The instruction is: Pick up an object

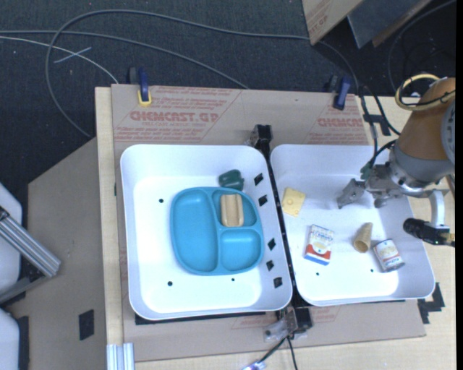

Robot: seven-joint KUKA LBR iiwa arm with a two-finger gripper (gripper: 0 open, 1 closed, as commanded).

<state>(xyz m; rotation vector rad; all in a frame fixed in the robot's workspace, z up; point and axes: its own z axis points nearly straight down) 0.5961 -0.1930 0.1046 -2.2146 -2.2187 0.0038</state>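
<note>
yellow block (293, 201) | flat (tilted) | right bin (340, 289), near left wall

Dark carpet floor (217, 43) crossed by loose cables (79, 43); wooden table (108, 217) with blue clamps (144, 85); cardboard box (329, 18) at top

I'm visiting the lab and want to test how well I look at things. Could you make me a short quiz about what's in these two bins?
1. True or false: the blue divided plate lies in the left bin.
2. Which thing lies nearest the right bin's bottom right corner?
A. the yellow block
B. the small can
C. the red and white carton
3. Fill in: a tan block rests in the plate's upper ____ compartment.

Key: 1 true. 2 B. 3 right.
</note>
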